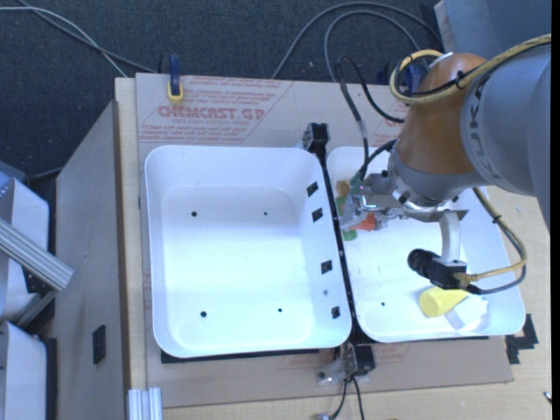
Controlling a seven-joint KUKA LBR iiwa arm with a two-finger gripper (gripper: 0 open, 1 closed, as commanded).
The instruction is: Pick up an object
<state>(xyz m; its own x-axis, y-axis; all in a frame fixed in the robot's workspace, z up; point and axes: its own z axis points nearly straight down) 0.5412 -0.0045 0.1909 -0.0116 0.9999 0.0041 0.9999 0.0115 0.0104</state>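
Observation:
My gripper (360, 205) is low in the right bin (394, 322), close to its left wall, under the arm's orange band. Beside it lie a small red-orange piece (368, 223) and a green piece (349, 232), partly hidden by the gripper's body. A small yellowish piece (343, 185) peeks out just above the gripper. I cannot tell whether any of these is held. A yellow object (437, 302) lies apart at the bin's near right, with a pale white piece (467, 316) next to it.
The left bin (175, 322) stands beside the right one, with a black divider (331, 226) between them. Both sit on a cardboard sheet (219, 112) on the bench. Cables loop behind the right bin.

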